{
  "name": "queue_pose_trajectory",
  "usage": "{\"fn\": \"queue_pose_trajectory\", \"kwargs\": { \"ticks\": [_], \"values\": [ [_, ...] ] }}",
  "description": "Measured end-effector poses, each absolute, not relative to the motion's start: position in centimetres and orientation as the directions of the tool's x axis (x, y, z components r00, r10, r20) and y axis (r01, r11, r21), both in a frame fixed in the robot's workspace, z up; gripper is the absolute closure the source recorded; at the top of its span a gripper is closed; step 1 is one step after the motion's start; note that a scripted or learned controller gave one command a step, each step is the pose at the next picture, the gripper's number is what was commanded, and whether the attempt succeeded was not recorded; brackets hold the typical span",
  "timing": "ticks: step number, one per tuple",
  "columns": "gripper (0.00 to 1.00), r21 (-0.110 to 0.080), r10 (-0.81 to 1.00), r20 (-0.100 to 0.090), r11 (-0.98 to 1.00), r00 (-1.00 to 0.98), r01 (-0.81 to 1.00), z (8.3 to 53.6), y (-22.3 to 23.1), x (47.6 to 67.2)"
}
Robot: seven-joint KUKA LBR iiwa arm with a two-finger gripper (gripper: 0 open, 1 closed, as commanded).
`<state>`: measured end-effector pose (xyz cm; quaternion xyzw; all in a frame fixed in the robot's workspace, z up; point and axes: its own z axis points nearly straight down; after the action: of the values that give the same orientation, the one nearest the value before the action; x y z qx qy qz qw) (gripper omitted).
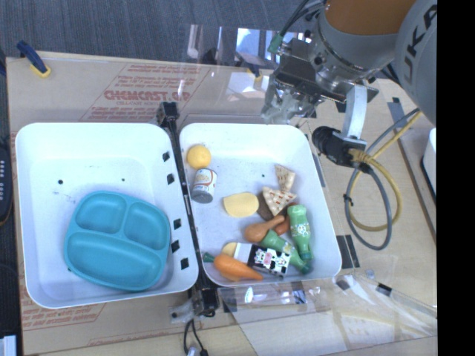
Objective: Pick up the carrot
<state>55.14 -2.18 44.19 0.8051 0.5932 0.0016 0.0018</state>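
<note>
Currently, the carrot (234, 268) is seen lying on its side at the near edge of the right bin (223, 143), its green top pointed toward the divider between the bins. Just beside it a black-and-white carton (270, 259) and two green bottles (297, 232) are crowded together, with a brown drumstick (265, 230), a pale yellow piece (240, 205) and wedge-shaped pieces (280, 192) behind them. A small can (203, 185) and a yellow ball (198, 156) are placed near the divider. A blue sectioned plate (117, 239) is held by the left bin (44, 150). The gripper (291, 108) is poised over the far rim of the right bin, well apart from the carrot; whether its jaws are spread or closed cannot be told.
</note>
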Motion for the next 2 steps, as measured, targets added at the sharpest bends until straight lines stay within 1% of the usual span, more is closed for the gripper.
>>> {"fn": "queue_pose_trajectory", "kwargs": {
  "ticks": [1, 2],
  "values": [
    [0.00, -0.007, 0.956, 0.000, -0.294, 0.294, 0.956, 43.7, -2.0, 55.1],
    [0.00, -0.017, 0.909, -0.006, -0.416, 0.416, 0.909, 28.8, -1.4, 54.3]
  ]
}}
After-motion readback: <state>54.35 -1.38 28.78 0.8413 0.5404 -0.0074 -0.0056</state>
